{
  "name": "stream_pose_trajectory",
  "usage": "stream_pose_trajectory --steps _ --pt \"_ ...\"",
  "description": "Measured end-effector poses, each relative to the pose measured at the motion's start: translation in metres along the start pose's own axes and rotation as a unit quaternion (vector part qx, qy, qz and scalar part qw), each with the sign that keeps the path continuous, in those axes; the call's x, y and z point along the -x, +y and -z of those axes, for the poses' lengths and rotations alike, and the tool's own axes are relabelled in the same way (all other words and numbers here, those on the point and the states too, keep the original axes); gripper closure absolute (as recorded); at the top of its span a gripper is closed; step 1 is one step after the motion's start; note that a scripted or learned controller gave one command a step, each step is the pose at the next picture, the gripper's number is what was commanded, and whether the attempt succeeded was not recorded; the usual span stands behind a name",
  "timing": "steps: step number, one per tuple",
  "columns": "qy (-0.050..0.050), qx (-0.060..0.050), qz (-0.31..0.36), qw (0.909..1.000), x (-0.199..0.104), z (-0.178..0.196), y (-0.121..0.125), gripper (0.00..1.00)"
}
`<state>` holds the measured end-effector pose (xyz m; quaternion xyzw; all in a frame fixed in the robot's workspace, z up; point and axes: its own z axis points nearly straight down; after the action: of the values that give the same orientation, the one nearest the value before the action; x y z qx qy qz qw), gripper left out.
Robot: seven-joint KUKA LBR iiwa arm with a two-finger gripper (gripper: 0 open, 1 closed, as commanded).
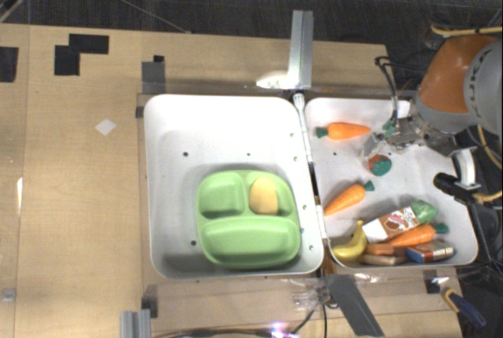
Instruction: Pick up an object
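A: Since the gripper (383,141) is hung low over the right bin (464,207), just above a small round red and green piece (380,164), which object should be taken?

B: That piece can be judged as the nearest target. It is lain between two carrots, one (343,130) near the bin's top wall and one (344,199) lower down, both apart from it.

A: How can the step be done well?

B: The gripper should be centred over the piece and lowered straight, so that neither carrot is pushed. The piece is small and round, so it may be rolled away if it is touched off-centre.

A: What is held now?

B: Nothing is seen between the tips. How wide it is spread cannot be told. A banana (350,245) and packets (409,233) are crowded at the bottom wall. A green tray (236,238) with a yellow fruit (264,195) is placed in the left bin (181,171).
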<state>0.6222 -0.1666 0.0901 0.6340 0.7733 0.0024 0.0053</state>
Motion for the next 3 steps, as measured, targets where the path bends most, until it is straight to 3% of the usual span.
stream_pose_trajectory --steps 1,2,3 --pt "0.0 0.001 -0.003 1.0 -0.042 0.001 -0.014 0.0" --pt "0.0 0.006 -0.002 1.0 -0.044 0.015 -0.01 1.0" --pt "0.0 0.009 0.0 1.0 -0.044 0.027 -0.008 1.0"
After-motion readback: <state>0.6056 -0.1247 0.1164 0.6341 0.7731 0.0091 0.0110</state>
